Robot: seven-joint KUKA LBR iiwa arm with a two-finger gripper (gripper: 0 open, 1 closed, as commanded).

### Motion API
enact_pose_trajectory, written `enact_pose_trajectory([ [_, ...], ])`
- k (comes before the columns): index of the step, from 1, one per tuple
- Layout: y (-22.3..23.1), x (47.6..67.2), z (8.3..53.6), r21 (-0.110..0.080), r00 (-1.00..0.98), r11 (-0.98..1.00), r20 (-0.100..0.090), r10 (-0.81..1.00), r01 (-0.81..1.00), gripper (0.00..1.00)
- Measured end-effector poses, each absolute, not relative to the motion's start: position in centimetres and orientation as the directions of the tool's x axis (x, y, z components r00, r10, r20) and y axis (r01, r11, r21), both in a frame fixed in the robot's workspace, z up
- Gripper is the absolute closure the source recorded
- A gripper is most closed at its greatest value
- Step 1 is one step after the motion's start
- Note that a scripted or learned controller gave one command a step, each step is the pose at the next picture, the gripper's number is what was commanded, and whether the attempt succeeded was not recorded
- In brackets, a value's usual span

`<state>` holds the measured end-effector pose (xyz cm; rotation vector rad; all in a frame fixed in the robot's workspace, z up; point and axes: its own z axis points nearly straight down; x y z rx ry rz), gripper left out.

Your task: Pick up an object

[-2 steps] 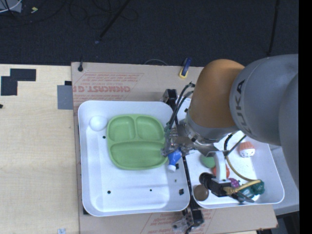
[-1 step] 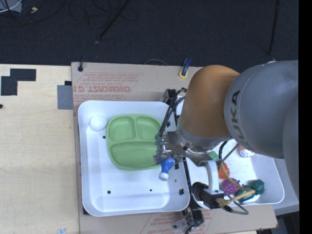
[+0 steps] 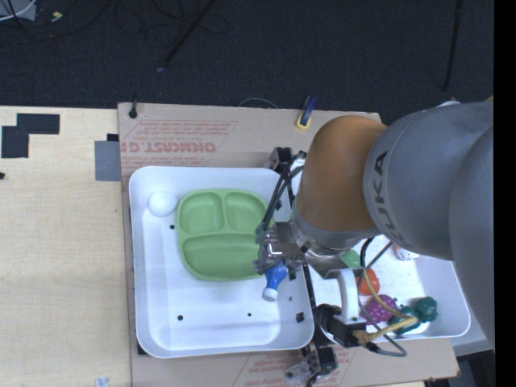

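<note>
Arm [image 3: 379, 184]: grey with an orange band, reached in from the right and hung over the seam between the two bins, covering much of the right bin.
Gripper [image 3: 272, 256]: metal parts showed just under the orange band, over the right edge of the left bin; jaws hidden by the wrist hardware, could not tell whether apart or together.
Left bin [image 3: 161, 329]: white, shallow, sat on a cardboard sheet [image 3: 177, 139].
Plate [image 3: 218, 232]: green, divided into three compartments, lay flat in the upper middle of the left bin; its right edge ran under the gripper.
Ball [image 3: 162, 203]: white, small, in the upper left corner of the left bin, just beside the plate's left rim.
Blue piece [image 3: 274, 280]: small blue-and-white object right below the gripper, near the plate's lower right corner; could not tell whether it was gripped or resting in the bin.
Right bin [image 3: 451, 313]: white, mostly under the arm.
Toys [image 3: 387, 305]: a cluster at the lower part of the right bin, orange, purple, teal and yellow bits close together; shapes too small to name.
Cables [image 3: 339, 329]: black, looped below the wrist near the bins' lower edge.
</note>
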<state>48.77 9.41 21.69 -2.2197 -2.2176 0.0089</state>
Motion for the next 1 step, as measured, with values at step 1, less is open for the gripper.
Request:
enact_pose_trajectory([
  [1,9.78,49.94,22.09,-0.003,0.000,0.000,0.000,1.000,1.000,1.00],
])
